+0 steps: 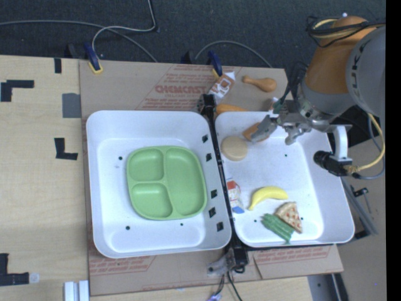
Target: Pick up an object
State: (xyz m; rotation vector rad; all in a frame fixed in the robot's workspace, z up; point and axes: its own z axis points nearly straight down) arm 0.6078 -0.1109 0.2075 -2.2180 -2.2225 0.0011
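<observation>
- End effector [279, 132] over the right bin's [326, 196] upper part, fingers spread, nothing between them.
- Tan round disc [234, 148] just left of it, on the bin floor.
- Banana [267, 196], pizza slice [290, 215], green vegetable [276, 226] near front.
- Green divided plate [166, 182] in left bin [106, 168].

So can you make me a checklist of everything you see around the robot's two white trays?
Surface: brown cardboard sheet on a pale wooden bench, bearing two white bins, left bin and right bin.
Job's things: in the right bin, a banana, a pizza slice, a green vegetable, a tan round piece and a small red and white packet.
Clutter: green divided plate in the left bin; a toy drumstick on the cardboard.
Claw: claw over the right bin's top part, fingers spread, nothing between them.
Cables: a thin cable on the dark floor; yellow cables on the arm.
Surroundings: blue clamps at the cardboard's top edge.
</observation>
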